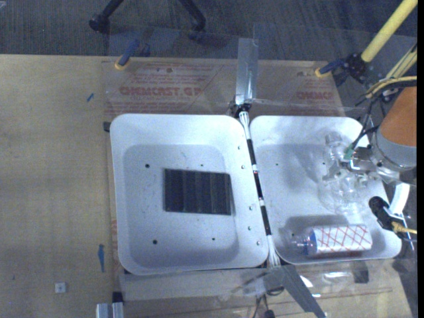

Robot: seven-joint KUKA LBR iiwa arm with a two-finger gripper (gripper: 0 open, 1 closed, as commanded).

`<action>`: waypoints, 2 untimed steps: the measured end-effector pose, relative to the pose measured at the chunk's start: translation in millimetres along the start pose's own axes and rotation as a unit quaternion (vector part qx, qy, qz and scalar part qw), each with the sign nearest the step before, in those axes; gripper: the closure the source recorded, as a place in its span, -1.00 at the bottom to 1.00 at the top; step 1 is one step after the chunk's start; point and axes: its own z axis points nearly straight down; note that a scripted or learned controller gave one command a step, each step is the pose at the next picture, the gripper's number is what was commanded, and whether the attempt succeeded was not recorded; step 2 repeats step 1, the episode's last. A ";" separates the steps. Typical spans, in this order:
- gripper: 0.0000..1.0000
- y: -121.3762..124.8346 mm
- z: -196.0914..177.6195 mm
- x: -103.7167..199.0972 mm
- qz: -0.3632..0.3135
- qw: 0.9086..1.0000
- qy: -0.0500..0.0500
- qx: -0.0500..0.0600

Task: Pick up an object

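A small bottle (334, 239) with a red-and-white crosshatch label and a blue cap lies on its side at the front of the right bin (285, 144). A dark ribbed rectangular pad (198, 191) lies flat in the middle of the left bin (132, 138). My gripper (336, 172) hangs over the right half of the right bin, behind the bottle and apart from it. It looks pale and blurred against the white floor. Nothing is visible in its grasp.
The grey arm with its orange band (404, 121) reaches in over the right bin's right rim. A divider with white cable ties (255, 177) runs between the bins. Blue-handled clamps (129, 52) hold a clear sheet behind the bins.
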 end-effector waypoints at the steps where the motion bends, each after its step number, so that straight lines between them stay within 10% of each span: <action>1: 1.00 5.5 -58.2 77.0 0.011 1.000 -0.004 0.002; 2: 1.00 5.5 -58.2 77.0 0.011 1.000 -0.004 0.002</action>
